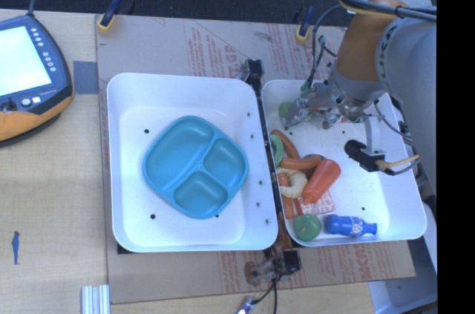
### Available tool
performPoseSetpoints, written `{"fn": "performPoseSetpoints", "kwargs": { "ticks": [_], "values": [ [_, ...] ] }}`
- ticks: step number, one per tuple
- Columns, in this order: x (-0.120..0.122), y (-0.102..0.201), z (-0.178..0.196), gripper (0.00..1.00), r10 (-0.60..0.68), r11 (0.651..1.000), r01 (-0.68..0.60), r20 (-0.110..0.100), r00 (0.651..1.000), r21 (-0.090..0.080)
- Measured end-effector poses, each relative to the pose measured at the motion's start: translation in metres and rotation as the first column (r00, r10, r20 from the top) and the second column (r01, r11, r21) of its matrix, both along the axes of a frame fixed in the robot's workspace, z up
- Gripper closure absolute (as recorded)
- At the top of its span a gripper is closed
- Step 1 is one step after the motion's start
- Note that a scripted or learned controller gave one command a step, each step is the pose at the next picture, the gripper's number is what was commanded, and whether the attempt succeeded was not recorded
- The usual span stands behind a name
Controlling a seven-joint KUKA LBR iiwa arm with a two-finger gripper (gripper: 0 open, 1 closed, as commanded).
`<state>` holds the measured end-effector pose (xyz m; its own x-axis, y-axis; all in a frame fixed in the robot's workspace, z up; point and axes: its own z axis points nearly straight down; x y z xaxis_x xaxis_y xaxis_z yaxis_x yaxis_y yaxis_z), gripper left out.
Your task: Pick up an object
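Your gripper [318,106] hangs low over the back of the right bin [413,225]; you cannot tell whether it is spread or closed, and you see nothing held in it. A small green piece [286,111] lies just beside it, towards the left wall. The other pickable things crowd the bin's front left: a carrot [321,180] touching a pale ring [292,185], two orange strips [295,159] behind them, a green ball [307,226] and a blue bottle [349,226] at the front. In the left bin [117,157] you have a blue divided plate [196,166].
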<state>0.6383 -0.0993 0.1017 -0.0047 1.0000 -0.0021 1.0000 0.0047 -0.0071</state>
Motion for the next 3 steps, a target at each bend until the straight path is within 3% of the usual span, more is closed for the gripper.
{"fn": "performPoseSetpoints", "kwargs": {
  "ticks": [1, 2, 3],
  "values": [
    [0.000, -0.001, 0.010, 1.00, 0.000, 1.000, 0.000, -0.001, 1.000, -0.001],
    [0.000, -0.001, 0.010, 0.00, 0.000, 1.000, 0.000, -0.001, 1.000, -0.001],
    [0.000, -0.002, 0.021, 1.00, -0.001, 1.000, 0.001, 0.002, 1.000, -0.003]
  ]
}}
